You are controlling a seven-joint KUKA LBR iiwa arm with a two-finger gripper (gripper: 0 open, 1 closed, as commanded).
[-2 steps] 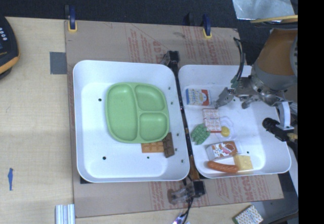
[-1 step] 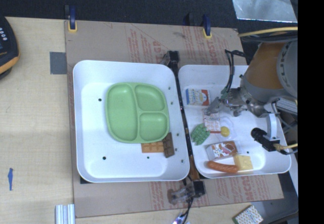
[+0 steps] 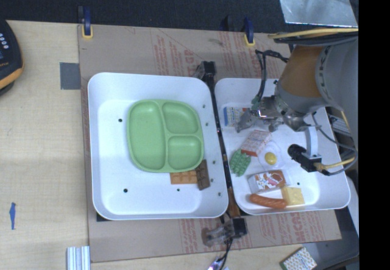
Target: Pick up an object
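Note:
My gripper (image 3: 263, 115) hangs low over the back part of the right bin (image 3: 332, 202), under the grey wrist and its orange band. Just in front of it lies a pink patterned packet (image 3: 256, 141). A blue and white card (image 3: 230, 115) rests to its left by the bin wall. Further forward are a green knobbly toy (image 3: 239, 163), a fried egg toy (image 3: 270, 157), a small printed box (image 3: 268, 180), a sausage (image 3: 266, 202) and a yellow cheese slice (image 3: 294, 195). I see nothing held in the gripper.
The left bin (image 3: 103, 141) holds a green divided plate (image 3: 164, 135) with an orange block (image 3: 184, 178) and a brown block (image 3: 202, 174) at its front edge. A black cable part (image 3: 303, 159) of the arm hangs over the right bin.

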